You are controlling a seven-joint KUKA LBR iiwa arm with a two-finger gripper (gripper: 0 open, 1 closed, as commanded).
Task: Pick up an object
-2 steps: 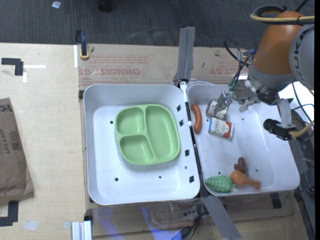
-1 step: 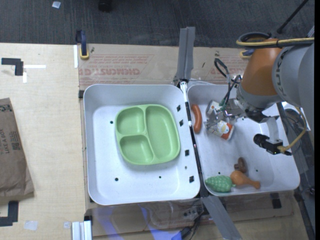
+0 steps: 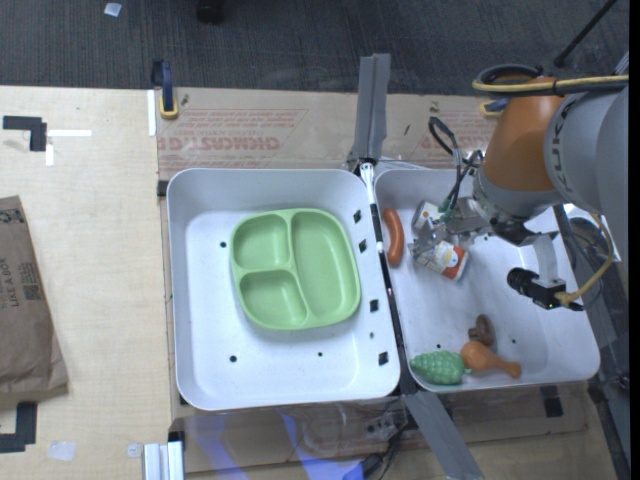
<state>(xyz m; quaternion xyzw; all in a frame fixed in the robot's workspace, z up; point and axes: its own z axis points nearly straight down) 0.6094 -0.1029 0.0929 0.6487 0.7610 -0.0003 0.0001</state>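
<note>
Sausage [image 3: 394, 237], orange-red, at right bin [image 3: 560, 368] left wall, long axis 12-to-6. Pincer [image 3: 432, 240] just beside, at its 3 o'clock, low over white-orange carton [image 3: 449, 259]. Pincer opening: cannot tell; no object seen held. Nearest pick lies toward 9 o'clock.

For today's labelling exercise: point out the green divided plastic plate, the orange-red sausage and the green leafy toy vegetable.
green divided plastic plate [image 3: 296, 268], camera view, central ridge.
orange-red sausage [image 3: 394, 237], camera view, its middle.
green leafy toy vegetable [image 3: 439, 368], camera view, its bumpy top.
</note>
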